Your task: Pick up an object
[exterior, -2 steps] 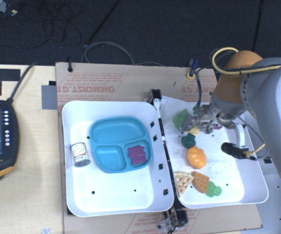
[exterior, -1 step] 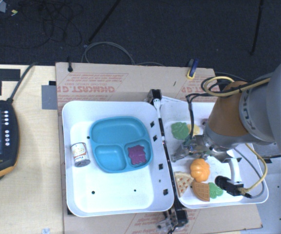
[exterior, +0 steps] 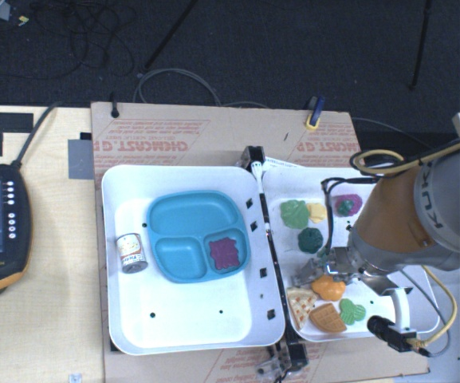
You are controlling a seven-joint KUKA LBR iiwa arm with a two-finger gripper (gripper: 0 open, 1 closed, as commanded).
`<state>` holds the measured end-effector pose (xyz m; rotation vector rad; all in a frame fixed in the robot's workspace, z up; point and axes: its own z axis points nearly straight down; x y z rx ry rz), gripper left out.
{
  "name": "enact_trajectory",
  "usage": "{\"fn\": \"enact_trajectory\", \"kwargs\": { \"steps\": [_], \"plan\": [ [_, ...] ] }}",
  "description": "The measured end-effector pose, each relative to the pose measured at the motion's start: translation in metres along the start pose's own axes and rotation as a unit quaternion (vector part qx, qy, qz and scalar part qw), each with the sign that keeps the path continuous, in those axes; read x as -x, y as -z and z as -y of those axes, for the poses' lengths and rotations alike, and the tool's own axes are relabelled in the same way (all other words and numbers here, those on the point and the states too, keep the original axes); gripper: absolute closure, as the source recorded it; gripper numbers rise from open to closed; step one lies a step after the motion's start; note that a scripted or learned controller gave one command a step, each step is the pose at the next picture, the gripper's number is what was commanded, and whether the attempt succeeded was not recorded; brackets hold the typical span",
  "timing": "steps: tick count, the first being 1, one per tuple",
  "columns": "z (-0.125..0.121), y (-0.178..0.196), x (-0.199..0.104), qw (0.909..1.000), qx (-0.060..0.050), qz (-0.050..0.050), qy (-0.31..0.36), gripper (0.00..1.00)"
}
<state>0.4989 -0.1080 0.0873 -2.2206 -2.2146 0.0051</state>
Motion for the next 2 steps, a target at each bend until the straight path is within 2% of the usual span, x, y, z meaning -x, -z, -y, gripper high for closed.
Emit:
{"fn": "enact_trajectory", "kwargs": {
  "steps": [1, 2],
  "plan": [
    [-0.002, 0.01, 0.001, 1.0, 0.001, 0.0, -0.003, 1.0],
    [-0.034, 0.106, -0.109, 0.9999, 0.007, -0.001, 0.007, 1.0]
  ]
}}
